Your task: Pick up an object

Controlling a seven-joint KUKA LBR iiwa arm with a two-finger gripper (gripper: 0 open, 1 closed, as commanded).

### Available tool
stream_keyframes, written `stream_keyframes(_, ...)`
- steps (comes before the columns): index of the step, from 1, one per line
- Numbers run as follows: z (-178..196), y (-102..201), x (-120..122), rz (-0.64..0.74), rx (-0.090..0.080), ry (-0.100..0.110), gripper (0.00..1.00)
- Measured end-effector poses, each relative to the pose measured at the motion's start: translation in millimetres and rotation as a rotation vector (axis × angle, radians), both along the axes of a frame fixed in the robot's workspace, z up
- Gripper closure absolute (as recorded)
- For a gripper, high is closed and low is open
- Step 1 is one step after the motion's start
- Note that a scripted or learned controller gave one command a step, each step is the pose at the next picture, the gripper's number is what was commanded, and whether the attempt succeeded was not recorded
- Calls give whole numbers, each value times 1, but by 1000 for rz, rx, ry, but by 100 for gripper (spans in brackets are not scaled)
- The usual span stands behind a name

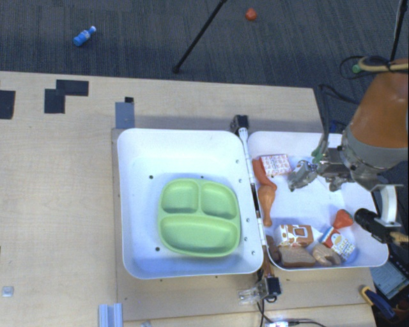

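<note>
Green divided plate in left bin; gripper over right bin, fingers empty, slightly parted, chicken drumstick at 9 o'clock.

Bins: 2, white, side by side on the counter: left bin, right bin.

Left bin contents: 1 green divided tray; compartments counted: 3 (two small at the far side, one long at the near side).

Right bin contents, counted by kind:
- chicken drumstick, orange-brown: 1
- small red-and-white patterned packet: 1
- brown-and-white carton: 1
- dark brown items along the near wall: about 2; edges run together, count uncertain
- red-capped bottle with a pale label: 1

Floor beyond the counter: 1 blue bottle, 1 small orange-red object.

Black marks on the counter, far left: 2.
</note>
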State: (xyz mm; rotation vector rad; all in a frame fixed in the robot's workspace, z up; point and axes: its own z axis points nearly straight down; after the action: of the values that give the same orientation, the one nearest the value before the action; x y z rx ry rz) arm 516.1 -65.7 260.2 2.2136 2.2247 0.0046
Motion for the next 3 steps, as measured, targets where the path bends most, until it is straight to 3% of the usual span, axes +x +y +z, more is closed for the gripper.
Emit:
stream_keyframes(1, -76, 51, -29, 0, 1, 4, 0)
stream_keyframes(2, -76, 118, -29, 0, 2, 3, 0)
stream_keyframes(3, 48, 104, -7, 1, 1, -1, 0)
